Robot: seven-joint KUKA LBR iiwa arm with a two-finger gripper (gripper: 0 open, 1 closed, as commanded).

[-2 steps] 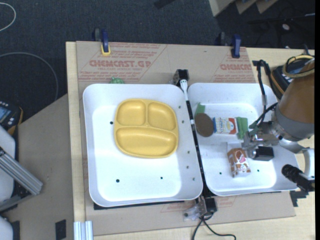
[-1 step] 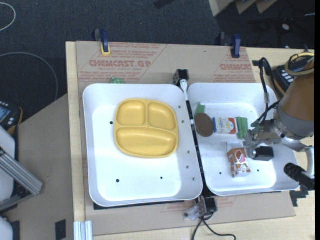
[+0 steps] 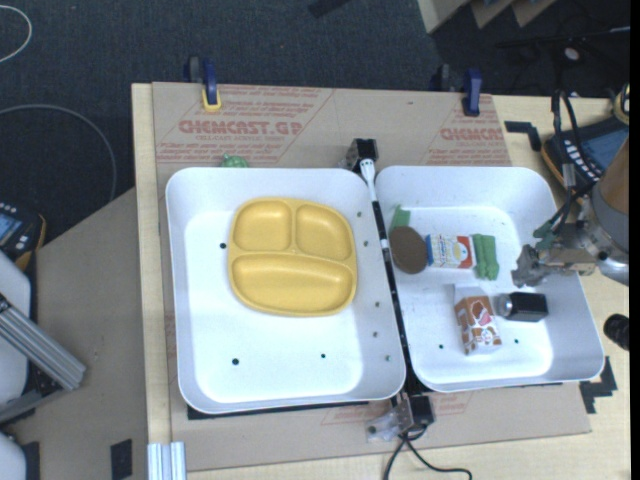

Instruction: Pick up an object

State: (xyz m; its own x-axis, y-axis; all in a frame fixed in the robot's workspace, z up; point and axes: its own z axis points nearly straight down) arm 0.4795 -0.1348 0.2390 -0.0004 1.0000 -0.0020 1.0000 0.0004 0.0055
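Two shallow white bins sit side by side on the tabletop (image 3: 300, 118), and all the loose items are in the right bin (image 3: 440, 193). There are four or five of them. A small carton (image 3: 452, 251) with a red-and-white label lies on its side, long axis running left to right. Touching its left end is a brown round object (image 3: 407, 249). Against its right end stands a green block (image 3: 486, 256), long axis running toward and away from the camera. A further strip of green (image 3: 400, 216) pokes out just above the brown object; I can't tell whether it is a separate thing. Nearer the front edge lies a brown-and-white packet (image 3: 477, 324), long axis front to back, tilted slightly. Just to its right is a small black object (image 3: 527, 306), lying roughly left to right.

The arm (image 3: 612, 230) comes in low from the right, over the right bin's far rim. The gripper (image 3: 532, 268) hangs above the black object and right of the green block; whether it is spread or closed I cannot tell, and nothing is visibly caught in it.

The left bin (image 3: 200, 318) carries one yellow divided plate (image 3: 293, 256) with three compartments, two small behind and one long in front.
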